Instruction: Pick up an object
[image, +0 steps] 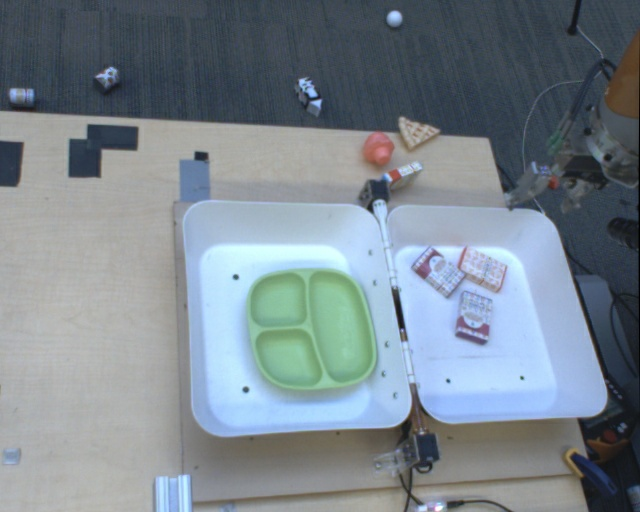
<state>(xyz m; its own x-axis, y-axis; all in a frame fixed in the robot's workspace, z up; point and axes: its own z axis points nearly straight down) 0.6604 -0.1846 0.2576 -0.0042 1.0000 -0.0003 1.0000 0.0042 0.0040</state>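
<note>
Three small red and white packets lie in the right bin (540, 380): one (433, 270) tilted at the upper left, one (483, 268) beside it on the right, and one (473, 318) below them. A green divided plate (310, 328) rests in the left bin (215, 300). My gripper (548, 185) hangs at the far right, just beyond the right bin's back right corner and above the dark floor, well apart from the packets. Nothing can be seen held in it.
Behind the bins on the bench lie a red ball (378, 148), a toy pizza slice (418, 131) and a small red and white item (405, 172). Small toys and a white ball (394, 18) are scattered on the carpet. Cables hang at the right.
</note>
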